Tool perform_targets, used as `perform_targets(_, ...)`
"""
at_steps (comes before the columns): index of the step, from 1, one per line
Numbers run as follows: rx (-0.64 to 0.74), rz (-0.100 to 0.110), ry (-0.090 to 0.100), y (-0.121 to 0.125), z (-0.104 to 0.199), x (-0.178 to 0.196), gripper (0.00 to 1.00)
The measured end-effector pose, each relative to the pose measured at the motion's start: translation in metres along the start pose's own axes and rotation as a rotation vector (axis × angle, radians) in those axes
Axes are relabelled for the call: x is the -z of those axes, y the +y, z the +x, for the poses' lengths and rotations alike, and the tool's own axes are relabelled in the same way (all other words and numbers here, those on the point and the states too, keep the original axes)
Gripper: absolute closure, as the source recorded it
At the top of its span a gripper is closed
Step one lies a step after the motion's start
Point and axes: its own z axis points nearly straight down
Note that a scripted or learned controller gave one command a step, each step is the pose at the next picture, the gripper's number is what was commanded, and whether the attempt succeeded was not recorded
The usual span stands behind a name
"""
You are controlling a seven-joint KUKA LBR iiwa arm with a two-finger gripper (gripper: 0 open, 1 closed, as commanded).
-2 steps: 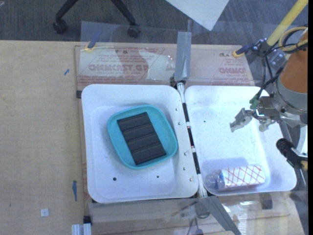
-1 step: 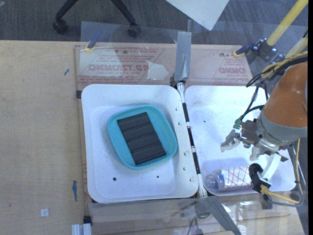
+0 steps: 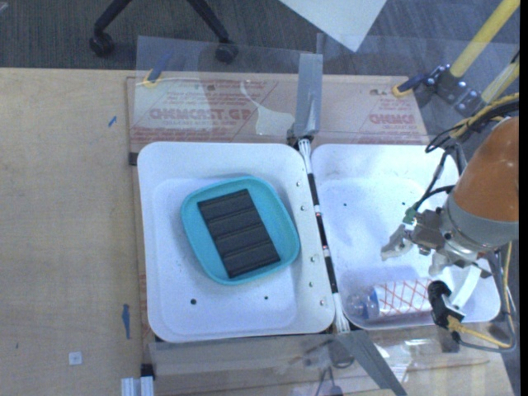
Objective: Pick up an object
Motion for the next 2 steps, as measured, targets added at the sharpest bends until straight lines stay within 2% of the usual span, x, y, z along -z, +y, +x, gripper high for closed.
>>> perform_targets(1,0.236,-0.009,0.001,-0.003,0.016,-0.070,0.00)
perform_targets(2,0.178,-0.004,-0.001,0.025,-0.035,-0.020,0.00)
